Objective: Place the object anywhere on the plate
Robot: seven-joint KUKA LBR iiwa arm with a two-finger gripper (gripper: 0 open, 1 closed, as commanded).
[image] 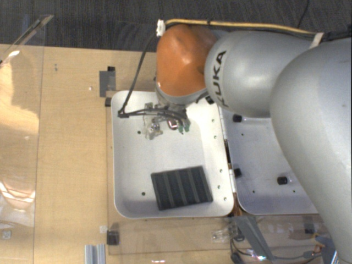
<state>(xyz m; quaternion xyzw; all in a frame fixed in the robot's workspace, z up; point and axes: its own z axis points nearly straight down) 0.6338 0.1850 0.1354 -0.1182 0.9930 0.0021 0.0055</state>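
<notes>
A black ridged rectangular plate lies flat in the near part of the left white bin. The arm's orange band hangs over the far end of this bin. Below it, the gripper points down at the bin floor, mostly hidden by the wrist, with cables and a small green part around it. A small pale grey piece sits just left of it, low over the floor. I cannot tell whether it is a loose object or part of the gripper. The gripper is well behind the plate.
The right white bin lies partly under the big grey arm links and holds a small dark item. A black cable runs from the wrist toward the back. Wooden bench spreads to the left.
</notes>
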